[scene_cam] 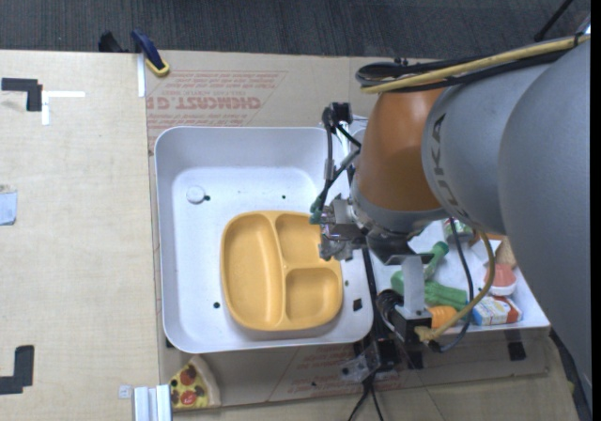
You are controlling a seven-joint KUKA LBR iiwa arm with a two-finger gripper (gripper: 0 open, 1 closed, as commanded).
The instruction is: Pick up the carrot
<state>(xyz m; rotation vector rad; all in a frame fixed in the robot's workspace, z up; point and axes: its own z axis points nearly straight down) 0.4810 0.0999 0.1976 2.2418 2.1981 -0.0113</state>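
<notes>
- Orange carrot [442, 317] is seen in the right-hand bin [531, 314], near that bin's front edge; only a short stub is exposed, the rest being covered by the arm's hardware.
- Long axis cannot be settled with confidence from the exposed stub; it appears to lie roughly left to right, with green leafy pieces [449, 295] lying just behind it and touching or nearly touching.
- Which end is the tip cannot be told.
- A small white carton with red and blue print [495, 311] is set just to the right of the carrot, and a pale bottle-like item with a red part [505, 275] is noted behind the carton.
- Black brackets and looping cables are seen hanging over the carrot's left side.
- The gripper [331, 239] is located over the wall between the two bins, at the right rim of a yellow divided tray [254, 273]; it is well apart from the carrot.
- Finger opening cannot be told, the tool being a dark cluster under the orange band [399, 161]; nothing is seen held.
- The yellow tray is recorded lying flat in the left bin [178, 222], with three compartments.
- A pizza-slice toy [191, 387] is noted on the bench in front of the left bin.
</notes>
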